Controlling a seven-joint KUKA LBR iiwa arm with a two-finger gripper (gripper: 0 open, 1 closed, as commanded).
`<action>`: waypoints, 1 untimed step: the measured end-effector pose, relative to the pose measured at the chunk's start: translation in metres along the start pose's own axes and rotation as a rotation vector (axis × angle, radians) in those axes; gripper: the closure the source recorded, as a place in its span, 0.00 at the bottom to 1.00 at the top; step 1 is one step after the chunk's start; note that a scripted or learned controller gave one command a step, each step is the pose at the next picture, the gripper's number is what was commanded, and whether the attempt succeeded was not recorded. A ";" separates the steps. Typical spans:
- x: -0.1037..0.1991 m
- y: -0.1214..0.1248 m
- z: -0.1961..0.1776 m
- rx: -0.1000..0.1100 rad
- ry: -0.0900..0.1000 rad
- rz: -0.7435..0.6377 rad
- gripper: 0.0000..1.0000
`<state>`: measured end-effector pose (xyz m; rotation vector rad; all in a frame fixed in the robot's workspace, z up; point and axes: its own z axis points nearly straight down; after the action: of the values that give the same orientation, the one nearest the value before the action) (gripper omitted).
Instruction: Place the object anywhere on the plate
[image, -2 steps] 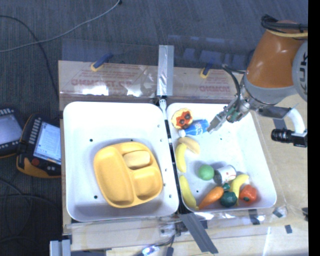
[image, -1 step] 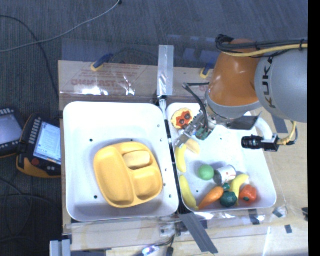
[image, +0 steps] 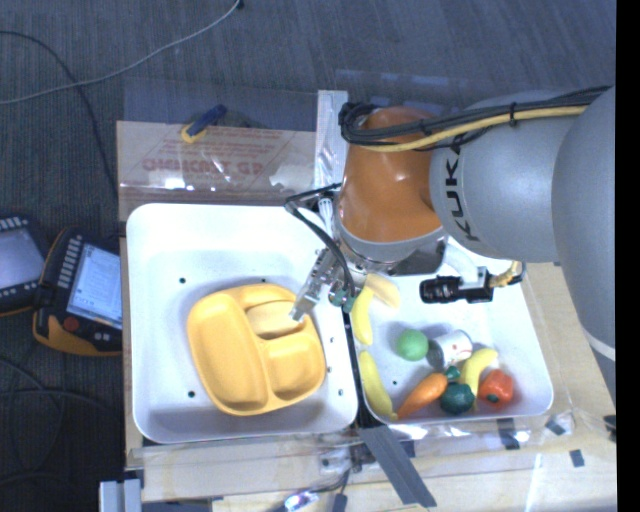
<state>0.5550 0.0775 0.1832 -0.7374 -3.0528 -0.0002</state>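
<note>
Camera view. Nearest the camera, the arm's grey body and orange band (image: 392, 180) fill the upper right, above the far edge of the right bin (image: 520, 405).

The gripper (image: 312, 295) hangs over the inner wall between the two bins, its tips just above the far right corner of the yellow plate (image: 258, 347). The fingers look close together with nothing visible between them; how far they are parted cannot be told.

The plate is a yellow compartment tray, rounded corners, lying flat in the left bin (image: 160, 290), toward its near right.

The right bin holds the toy food: a banana (image: 362, 318) along the left wall just beside the gripper, a second banana (image: 374, 385) nearer, green ball (image: 412, 345), carrot (image: 424, 393), dark green piece (image: 457, 398), tomato (image: 496, 388), a small white can (image: 452, 347).

A handheld pendant (image: 82, 295) lies left of the bench.
</note>
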 end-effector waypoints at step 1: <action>0.000 0.000 0.000 -0.001 0.001 -0.001 0.00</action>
<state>0.5549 0.0780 0.1832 -0.7364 -3.0526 -0.0023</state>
